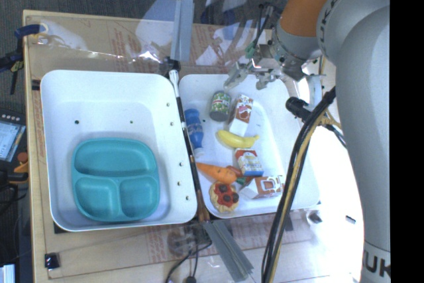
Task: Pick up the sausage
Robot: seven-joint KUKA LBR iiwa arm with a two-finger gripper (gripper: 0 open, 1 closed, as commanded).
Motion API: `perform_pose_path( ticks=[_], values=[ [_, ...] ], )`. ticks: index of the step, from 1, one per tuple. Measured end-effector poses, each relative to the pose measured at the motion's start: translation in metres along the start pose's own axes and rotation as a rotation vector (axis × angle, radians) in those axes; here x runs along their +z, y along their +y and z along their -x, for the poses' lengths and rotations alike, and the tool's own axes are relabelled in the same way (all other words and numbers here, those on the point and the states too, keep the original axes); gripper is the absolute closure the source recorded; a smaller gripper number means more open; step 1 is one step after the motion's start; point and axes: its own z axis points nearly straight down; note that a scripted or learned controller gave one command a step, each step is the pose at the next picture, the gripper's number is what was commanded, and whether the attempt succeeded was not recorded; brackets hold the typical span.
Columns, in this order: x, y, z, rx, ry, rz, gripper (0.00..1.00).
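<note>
Two white bins sit side by side on the bench: a left bin [56,86] and a right bin [291,142]. One teal tray [116,179] with three compartments lies in the left bin. Right of that tray, in the other bin, I count one blue bottle [193,126], one can [220,105], one banana [236,138], one carrot [217,172], one pizza slice [224,197], and three small cartons [242,109], [248,161], [266,186].

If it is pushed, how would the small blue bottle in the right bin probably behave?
The small blue plastic bottle lies on its side, so it would probably roll. It looks like a light, stiff toy. The white bin wall beside it may block rolling leftward.
</note>
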Motion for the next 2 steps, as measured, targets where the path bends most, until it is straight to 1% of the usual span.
perform_pose_path(
  ticks=[1, 2],
  values=[
    [0.089, -0.051, -0.006, -0.37, 0.0, 0.001, 0.0],
    [0.104, -0.173, -0.028, -0.161, 0.001, -0.001, 0.0]
  ],
)
